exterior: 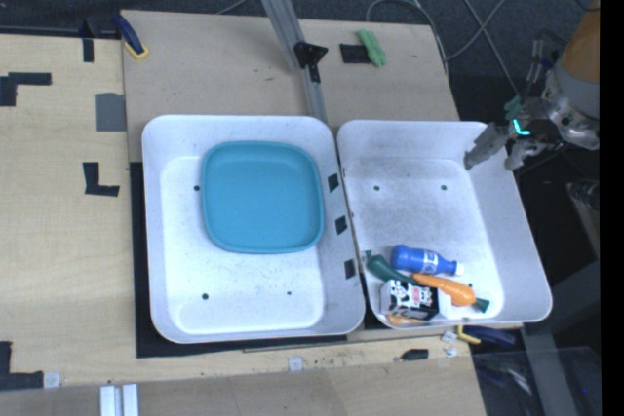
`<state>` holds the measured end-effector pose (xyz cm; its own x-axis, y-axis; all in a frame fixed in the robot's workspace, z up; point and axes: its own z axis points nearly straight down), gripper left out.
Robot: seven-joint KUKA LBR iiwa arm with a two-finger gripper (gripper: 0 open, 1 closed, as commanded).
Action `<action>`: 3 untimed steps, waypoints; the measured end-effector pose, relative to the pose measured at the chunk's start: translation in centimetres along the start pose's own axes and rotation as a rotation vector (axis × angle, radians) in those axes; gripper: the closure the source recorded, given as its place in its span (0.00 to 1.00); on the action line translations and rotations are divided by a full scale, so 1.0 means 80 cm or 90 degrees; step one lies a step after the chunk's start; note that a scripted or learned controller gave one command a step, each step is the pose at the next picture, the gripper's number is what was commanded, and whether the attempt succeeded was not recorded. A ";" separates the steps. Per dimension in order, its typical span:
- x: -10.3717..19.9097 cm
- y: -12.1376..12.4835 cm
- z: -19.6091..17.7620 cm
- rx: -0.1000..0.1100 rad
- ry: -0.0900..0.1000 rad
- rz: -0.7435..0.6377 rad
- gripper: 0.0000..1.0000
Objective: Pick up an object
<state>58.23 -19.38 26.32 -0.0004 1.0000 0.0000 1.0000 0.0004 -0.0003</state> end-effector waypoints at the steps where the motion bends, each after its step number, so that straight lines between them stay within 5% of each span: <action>1: 0.000 0.000 0.000 0.000 0.000 0.000 0.00; 3: 0.003 -0.013 0.131 0.004 0.001 0.000 0.00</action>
<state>57.21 -19.16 15.81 -0.0007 1.0000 0.0014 1.0000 0.0007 -0.0060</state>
